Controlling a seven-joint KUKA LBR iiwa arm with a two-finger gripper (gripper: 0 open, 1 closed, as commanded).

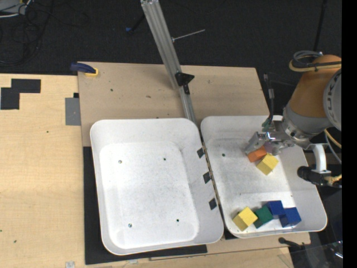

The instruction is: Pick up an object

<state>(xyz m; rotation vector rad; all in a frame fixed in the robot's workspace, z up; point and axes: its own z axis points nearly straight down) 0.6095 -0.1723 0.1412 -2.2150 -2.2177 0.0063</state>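
Observation:
My gripper (261, 144) is low over the upper middle of the right bin (234, 133), reaching in from the right. Directly at its tip lies an orange block (256, 156), partly covered by the gripper. A small purple piece (272, 147) shows just beside the tip. A yellow cube (268, 164) rests touching or nearly touching the orange block on its lower right. Near the bin's front edge sit a second yellow cube (244, 218), a green block (263, 215) and two blue blocks (275, 208) (290, 217) in a tight group.
The left bin (111, 135) lies beside the right one, joined by black clips (207, 177). A slanted aluminium rail (167, 49) rises behind the bins. The arm's orange band (312, 96) and cables (319, 166) hang over the right bin's right rim.

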